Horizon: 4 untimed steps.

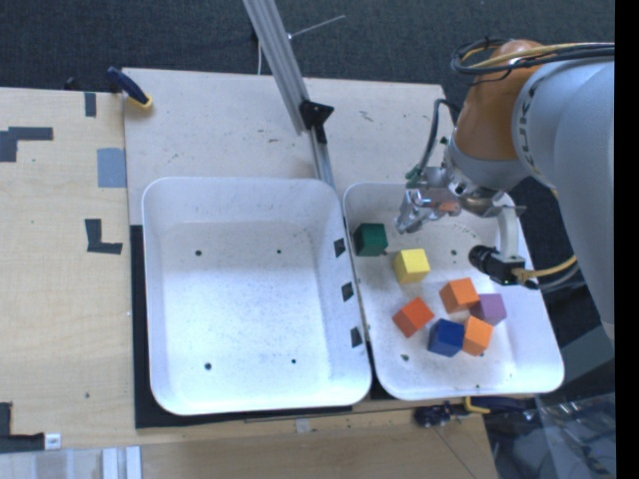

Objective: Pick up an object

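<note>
The gripper (pixel 411 218) hangs over the far end of the right bin (pixel 529 372), fingers pointing down with only a narrow gap between them, and nothing sits between them. Just to its left lies a green cube (pixel 371 239), close against the bin's left wall; nearer to me is a yellow cube (pixel 411 264), standing apart from the rest. Further near, orange, purple and blue blocks (pixel 446 336) crowd together. To my eye the yellow cube is the better pick: it has room on both sides, so the fingers should spread wider first, centre over it, then descend squarely before closing
</note>
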Each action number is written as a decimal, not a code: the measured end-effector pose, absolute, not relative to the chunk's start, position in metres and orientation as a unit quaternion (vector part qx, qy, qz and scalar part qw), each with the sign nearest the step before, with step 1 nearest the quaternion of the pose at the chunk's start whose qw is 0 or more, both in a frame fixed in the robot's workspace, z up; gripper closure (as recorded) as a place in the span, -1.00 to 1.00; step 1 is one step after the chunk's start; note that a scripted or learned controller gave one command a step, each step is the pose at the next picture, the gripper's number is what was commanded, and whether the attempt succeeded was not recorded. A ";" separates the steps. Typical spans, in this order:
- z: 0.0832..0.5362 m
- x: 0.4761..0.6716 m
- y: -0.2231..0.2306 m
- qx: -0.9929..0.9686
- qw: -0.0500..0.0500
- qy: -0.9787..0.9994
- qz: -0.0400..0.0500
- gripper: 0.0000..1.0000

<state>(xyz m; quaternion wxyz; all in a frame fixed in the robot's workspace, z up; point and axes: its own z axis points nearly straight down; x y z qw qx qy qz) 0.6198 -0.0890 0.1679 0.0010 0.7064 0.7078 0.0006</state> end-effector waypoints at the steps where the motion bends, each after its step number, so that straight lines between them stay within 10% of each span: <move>1: 0.227 0.628 -0.094 0.706 0.002 0.708 0.001 1.00; 4: 0.281 0.609 0.009 0.705 -0.001 0.709 -0.001 1.00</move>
